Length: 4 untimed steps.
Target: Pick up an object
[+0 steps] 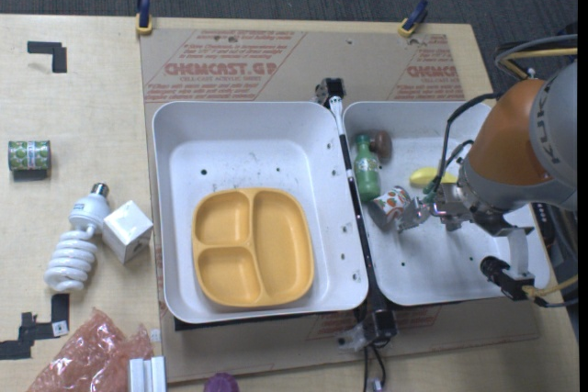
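End effector sits low in the right bin, roughly mid-bin, and honestly I can't tell if it's open or closed, too much metal clutter there. Right at its tip, on the 9 o'clock side, is a small crumpled packet, white with red and green print, touching or nearly touching the tip. Can't say it's actually gripped.

Going outward from that: a green bottle lies at about 11 o'clock from the packet, hard against the bin's left wall, with a small brown round thing just past its cap at 12 o'clock. A yellow object sits at about 1 o'clock from the packet, partly tucked under the arm, which comes in from 3 o'clock, grey with the orange band.

Left bin holds a yellow divided plate with three compartments, sitting toward the 6 o'clock half.

Out on the bench at 9 o'clock of the bins: a spiral light bulb, a white cube just beside it, a small green can further toward 12, and a pinkish mesh bag at the 6 o'clock edge. Two blue clamps pin the brown board at 12 o'clock.
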Each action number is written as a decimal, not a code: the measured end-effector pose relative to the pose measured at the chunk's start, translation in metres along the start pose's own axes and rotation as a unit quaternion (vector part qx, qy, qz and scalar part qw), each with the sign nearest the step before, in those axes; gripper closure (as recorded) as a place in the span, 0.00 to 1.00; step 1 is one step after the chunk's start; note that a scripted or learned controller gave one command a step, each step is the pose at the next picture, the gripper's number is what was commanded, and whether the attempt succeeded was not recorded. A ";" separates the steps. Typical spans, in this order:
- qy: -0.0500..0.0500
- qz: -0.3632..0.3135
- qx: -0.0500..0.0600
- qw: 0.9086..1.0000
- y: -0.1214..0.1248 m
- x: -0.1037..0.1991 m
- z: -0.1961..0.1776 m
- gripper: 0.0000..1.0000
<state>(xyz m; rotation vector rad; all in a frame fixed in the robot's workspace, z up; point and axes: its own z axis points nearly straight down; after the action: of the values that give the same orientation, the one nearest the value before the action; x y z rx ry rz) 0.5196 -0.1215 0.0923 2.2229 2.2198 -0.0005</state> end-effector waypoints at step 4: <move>-0.001 0.001 -0.002 1.000 0.002 -0.001 -0.020 0.00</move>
<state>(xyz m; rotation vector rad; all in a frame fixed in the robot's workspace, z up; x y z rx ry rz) 0.5216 -0.1228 0.1121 2.2212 2.2148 0.0022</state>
